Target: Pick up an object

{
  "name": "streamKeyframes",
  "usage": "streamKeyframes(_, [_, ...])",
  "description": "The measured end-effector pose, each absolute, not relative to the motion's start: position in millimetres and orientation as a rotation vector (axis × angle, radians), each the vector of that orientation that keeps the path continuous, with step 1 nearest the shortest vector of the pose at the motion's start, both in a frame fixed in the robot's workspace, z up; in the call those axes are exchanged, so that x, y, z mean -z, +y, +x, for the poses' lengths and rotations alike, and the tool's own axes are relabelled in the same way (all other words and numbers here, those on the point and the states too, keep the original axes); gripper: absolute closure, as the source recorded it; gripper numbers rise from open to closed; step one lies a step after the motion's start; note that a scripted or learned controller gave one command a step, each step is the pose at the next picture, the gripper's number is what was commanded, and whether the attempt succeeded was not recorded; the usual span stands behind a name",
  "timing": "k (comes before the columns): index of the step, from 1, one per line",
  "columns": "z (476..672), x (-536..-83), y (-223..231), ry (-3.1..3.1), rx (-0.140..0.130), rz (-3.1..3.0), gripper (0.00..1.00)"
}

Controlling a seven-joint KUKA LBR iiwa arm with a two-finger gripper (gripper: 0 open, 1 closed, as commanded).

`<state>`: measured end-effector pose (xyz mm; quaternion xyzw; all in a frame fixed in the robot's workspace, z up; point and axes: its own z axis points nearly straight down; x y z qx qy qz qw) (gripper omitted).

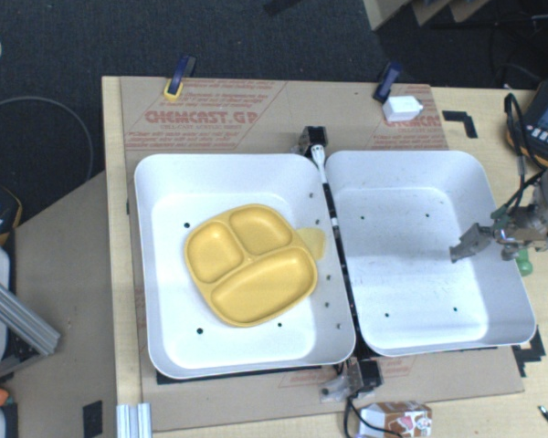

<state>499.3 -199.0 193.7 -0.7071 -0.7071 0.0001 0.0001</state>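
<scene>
While the grey two-finger gripper (466,247) hangs at the right of the frame over the right shallow white plastic bin (411,322), its dark fingertip pointing left toward the bin's middle, I cannot tell whether the claw is released or clenched; nothing shows in its grasp. The yellow plastic divided plate (249,264), with two small compartments above one long one, lies flat in the left shallow white plastic bin (164,208), near that bin's centre and slightly toward its right wall, well apart from the gripper. A pale yellow tab shows just beside the plate's right edge.

Both bins sit side by side, rims touching along a dark seam in the middle of the frame, on a tan cardboard sheet (219,108) printed with red lettering. A yellow-and-blue clamp (177,78) grips the sheet's top edge at upper left, and a blue clamp (386,82) with a small white block (402,109) just below it sits at upper right. A black clip (313,139) stands at the top of the seam between the bins, and another bracket with wires (356,381) at the bottom. Around the bench, dark grey carpet (64,35) fills the upper part of the frame, with a thin cable curving across it at upper left. An aluminium rail (18,313) slants in at lower left.
</scene>
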Motion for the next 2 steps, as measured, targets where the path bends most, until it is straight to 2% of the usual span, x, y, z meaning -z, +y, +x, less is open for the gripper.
streamKeyframes(1, [500.0,-204.6,-199.2,-2.225,0.001,-2.222,1.00])
streamKeyframes(2, [524.8,-196.7,-216.4,-2.227,0.001,-2.223,1.00])
